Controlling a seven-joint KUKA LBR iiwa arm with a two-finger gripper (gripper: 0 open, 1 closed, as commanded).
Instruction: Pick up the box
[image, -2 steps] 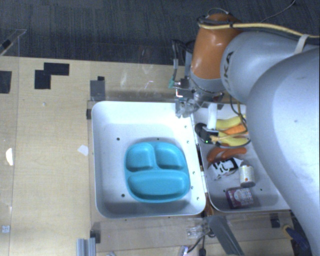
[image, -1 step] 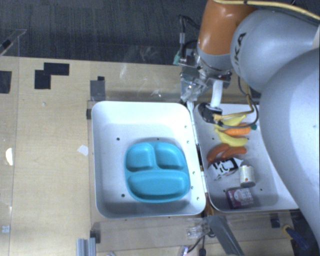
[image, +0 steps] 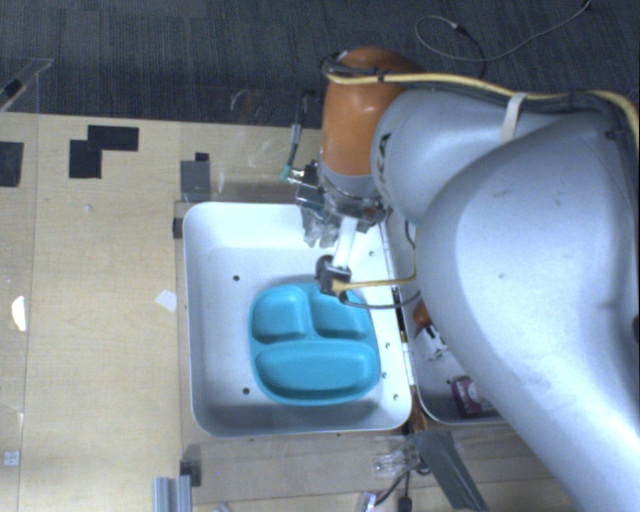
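A small dark maroon box (image: 466, 395) lies in the right bin (image: 440, 412), near its front edge, partly hidden under the big grey arm. My gripper (image: 322, 228) hangs over the far right part of the left bin (image: 215, 300), well apart from the box. Nothing can be seen held in it. The arm covers most of the right bin.
A blue divided tray (image: 312, 350) lies in the front middle of the left bin, just in front of the gripper. A small orange-red thing (image: 422, 320) peeks out at the right bin's left wall. The bare wooden bench (image: 90, 330) stretches to the left.
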